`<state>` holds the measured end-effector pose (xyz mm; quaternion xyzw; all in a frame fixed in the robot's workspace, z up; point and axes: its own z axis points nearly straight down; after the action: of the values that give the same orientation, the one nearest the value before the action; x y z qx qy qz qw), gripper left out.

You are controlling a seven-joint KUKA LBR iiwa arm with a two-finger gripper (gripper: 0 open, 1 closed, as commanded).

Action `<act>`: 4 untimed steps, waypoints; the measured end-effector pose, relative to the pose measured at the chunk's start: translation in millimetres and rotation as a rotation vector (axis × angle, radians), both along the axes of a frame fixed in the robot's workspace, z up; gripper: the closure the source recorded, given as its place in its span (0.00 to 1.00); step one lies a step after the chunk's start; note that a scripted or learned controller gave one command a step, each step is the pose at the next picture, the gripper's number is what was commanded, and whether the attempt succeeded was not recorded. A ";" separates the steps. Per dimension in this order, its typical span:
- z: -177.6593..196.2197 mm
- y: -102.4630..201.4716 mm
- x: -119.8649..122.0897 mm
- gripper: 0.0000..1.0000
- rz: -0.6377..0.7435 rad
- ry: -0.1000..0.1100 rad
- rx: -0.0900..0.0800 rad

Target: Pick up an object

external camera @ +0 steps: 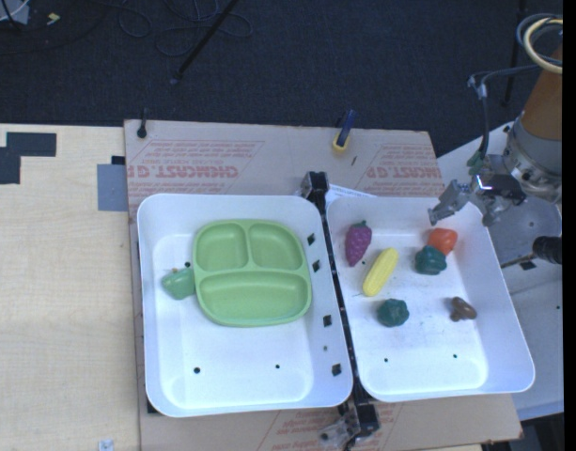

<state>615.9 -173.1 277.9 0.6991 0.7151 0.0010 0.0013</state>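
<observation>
The right bin (494,346) holds several toy foods: a purple fruit (358,242), a yellow corn cob (380,271), an orange-red piece (443,240), a dark green piece (429,261) touching it, a green broccoli-like piece (393,312) and a small brown piece (462,309). My gripper (468,205) hangs over the far right corner of this bin, just above and behind the orange-red piece. Its fingers are spread apart, with nothing between them.
In the left bin (165,365) lies a light green divided plate (251,272) with a small green toy (179,283) against its left side. A black divider (327,289) joins the two bins. Cardboard (203,163) lies under both.
</observation>
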 end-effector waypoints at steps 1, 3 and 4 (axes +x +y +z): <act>-10.4 -2.5 0.0 0.00 -0.022 0.008 0.002; -89.5 0.3 6.0 0.00 -0.019 0.005 0.000; -123.0 -0.6 12.7 0.00 -0.018 0.004 0.001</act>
<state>628.6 -173.7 154.8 0.7055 0.7087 -0.0002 -0.0002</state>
